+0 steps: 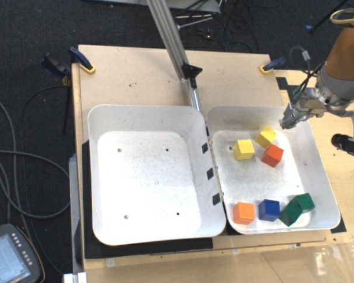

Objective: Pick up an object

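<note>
**Gripper hovers at the right bin's far corner, blocks scattered below it**

Much of the arm is cut off by the right edge of the camera view; what shows is its orange band, a grey wrist and some cabling. The gripper is small and dark against the bin's white wall, and whether it is released or clenched cannot be told from here. No block is seen between its tips.

The gripper sits over the far right corner of the right bin. The nearest block is a yellow cube, just below and to the left of the gripper in the picture, apart from it. A red-orange cube lies beside that one, toward the near side, and a second yellow cube rests further left, toward the bin's middle.

Along the near wall of the same bin lie three more pieces, well apart from the gripper: an orange cube, a blue cube next to it, and a dark green piece at the right corner. The green piece looks like two blocks pressed together, but its outline is hard to make out.

The left bin stands alongside, touching the right bin along their shared edge.
</note>
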Robot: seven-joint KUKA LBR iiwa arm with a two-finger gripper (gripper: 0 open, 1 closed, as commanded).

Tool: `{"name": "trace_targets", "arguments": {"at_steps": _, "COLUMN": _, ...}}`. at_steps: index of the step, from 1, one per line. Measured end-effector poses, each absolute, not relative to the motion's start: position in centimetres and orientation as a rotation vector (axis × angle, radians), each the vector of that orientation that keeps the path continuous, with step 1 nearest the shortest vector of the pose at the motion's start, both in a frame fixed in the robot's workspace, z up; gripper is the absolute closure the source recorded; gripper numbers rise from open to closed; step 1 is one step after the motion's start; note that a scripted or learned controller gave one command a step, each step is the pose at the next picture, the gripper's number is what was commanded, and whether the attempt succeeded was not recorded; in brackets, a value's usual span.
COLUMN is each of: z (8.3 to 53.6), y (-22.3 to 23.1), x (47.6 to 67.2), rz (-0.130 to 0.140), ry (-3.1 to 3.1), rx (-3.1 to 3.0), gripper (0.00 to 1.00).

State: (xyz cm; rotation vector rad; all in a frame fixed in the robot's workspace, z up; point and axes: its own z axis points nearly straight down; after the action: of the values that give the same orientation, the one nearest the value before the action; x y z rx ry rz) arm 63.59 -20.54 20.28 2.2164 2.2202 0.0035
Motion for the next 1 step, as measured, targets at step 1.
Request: {"name": "trace_targets", "arguments": {"at_steps": 1, "z": 19.86, "y": -15.68, "x": 62.90, "rz": 0.002, "ry": 2.230, "rx": 2.214, "gripper": 1.00}}
